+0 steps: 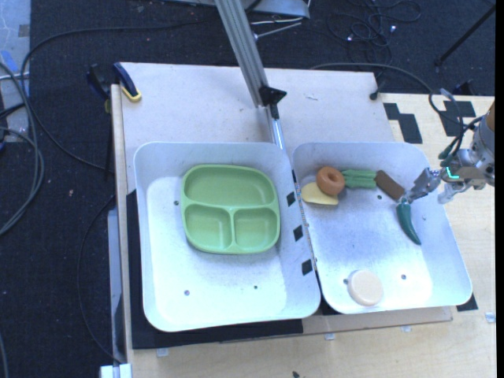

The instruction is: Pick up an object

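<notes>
Where the end effector (431,181) hangs, a green pepper (409,220) lies just beside.

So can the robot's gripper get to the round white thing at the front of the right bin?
Probably yes. The round white thing lies alone on bare bin floor, and the gripper hovers over the same bin.

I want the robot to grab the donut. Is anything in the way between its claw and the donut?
Yes. The gripper sits at the right bin's right side, by the teal pepper-shaped toy. Between it and the donut lie a brown piece and a green piece.
</notes>
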You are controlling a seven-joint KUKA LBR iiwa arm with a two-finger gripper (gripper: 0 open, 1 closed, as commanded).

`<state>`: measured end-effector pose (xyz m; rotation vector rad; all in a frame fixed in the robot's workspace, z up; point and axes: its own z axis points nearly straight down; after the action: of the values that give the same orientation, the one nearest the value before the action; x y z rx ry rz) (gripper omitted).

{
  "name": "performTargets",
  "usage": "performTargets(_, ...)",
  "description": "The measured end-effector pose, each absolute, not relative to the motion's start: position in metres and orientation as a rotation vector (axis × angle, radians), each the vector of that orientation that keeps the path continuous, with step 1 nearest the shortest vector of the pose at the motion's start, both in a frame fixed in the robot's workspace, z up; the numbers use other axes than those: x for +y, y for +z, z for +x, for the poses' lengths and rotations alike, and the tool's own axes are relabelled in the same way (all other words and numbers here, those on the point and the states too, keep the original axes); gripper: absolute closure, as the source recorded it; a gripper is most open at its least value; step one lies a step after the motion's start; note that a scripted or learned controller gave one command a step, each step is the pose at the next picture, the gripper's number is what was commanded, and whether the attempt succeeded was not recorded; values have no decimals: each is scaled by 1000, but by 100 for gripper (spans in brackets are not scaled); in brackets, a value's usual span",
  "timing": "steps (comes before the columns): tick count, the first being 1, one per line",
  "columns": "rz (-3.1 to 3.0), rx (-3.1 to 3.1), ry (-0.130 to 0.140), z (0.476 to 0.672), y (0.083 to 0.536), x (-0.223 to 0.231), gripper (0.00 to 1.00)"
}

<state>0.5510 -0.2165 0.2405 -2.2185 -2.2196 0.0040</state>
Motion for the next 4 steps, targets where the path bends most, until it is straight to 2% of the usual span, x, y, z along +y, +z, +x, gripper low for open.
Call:
performTargets(1, -2220, -2223, 0, 552, 242, -217, 0)
performTargets(2, -2218, -2220, 4, 558, 181, -212, 0)
performTargets(4, -2220, -2226, -7, 560, 93, -209, 0)
